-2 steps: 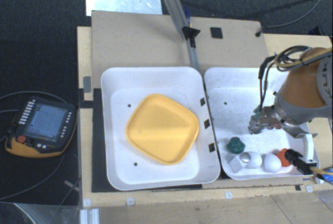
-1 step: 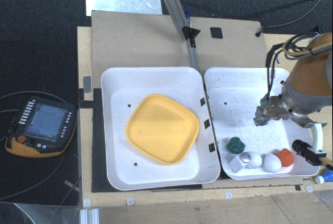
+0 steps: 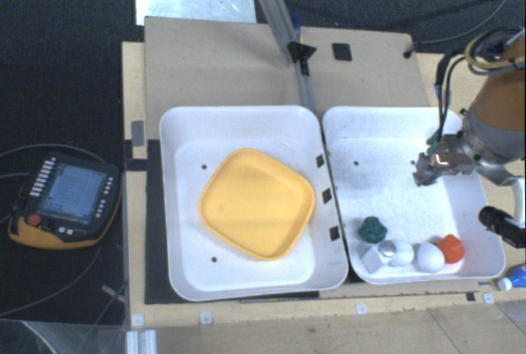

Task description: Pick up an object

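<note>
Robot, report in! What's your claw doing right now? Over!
Claw over the right bin, nothing seen in it. Toys bunched at the bin's near edge: green lump, white ball, orange piece. Path looks clear.

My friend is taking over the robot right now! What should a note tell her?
Tool: over the right bin, near its right side; nothing seen in it.
Things: green object, grey block, small white piece, white ball and orange object sit along that bin's near edge. Yellow plate lies in the left bin.
Done: nothing picked up.
Left: pick one object.
</note>
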`<state>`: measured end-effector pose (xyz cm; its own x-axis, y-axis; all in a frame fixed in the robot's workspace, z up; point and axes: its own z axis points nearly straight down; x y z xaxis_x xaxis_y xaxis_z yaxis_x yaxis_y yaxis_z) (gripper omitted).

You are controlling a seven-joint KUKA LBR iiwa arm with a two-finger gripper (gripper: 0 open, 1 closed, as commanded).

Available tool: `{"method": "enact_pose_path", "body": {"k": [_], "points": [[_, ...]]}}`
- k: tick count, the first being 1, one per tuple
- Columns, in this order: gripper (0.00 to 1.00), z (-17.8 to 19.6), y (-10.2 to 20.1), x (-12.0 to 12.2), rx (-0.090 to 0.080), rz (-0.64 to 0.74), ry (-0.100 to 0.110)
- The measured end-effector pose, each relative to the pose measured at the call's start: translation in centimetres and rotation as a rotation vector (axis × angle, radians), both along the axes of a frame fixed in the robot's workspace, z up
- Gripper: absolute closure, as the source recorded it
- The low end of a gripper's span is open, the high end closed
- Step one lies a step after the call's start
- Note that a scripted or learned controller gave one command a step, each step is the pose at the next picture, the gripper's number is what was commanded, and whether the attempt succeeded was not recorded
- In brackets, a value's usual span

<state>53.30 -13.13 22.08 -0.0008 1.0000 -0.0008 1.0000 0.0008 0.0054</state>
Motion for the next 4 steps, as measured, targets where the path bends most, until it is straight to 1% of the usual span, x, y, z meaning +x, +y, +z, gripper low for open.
{"method": "enact_pose_path", "body": {"k": [1, 3, 4], "points": [[1.0, -0.7, 4.8, 0.3, 0.002, 0.003, 0.004], [1.0, -1.2, 15.7, 3.2, 0.002, 0.004, 0.005], [1.0, -0.4, 20.2, 4.3, 0.002, 0.004, 0.004]]}}
